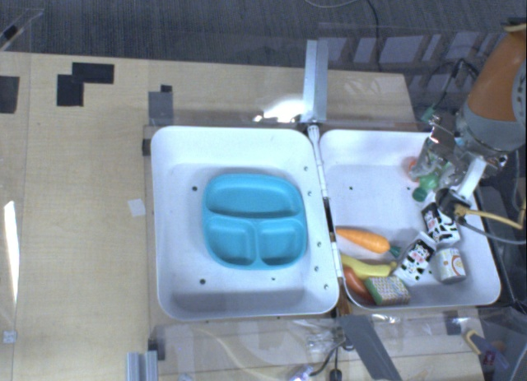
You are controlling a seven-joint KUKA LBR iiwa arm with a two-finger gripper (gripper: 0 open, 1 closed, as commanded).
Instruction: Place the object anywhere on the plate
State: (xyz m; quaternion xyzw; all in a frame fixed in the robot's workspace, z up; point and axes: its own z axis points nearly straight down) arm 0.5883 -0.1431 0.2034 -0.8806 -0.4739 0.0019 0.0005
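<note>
A sky-blue plate sits in the white left bin. In the white right bin, an orange carrot lies at 12 o'clock of a yellow banana; at 3 o'clock of them, black-and-white patterned blocks.

one fixed overhead camera, slanted down over both bins

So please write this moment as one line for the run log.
arm: over right bin | gripper: far right side, above toys | plate: blue, in left bin, nothing on it | carrot: right bin
</note>
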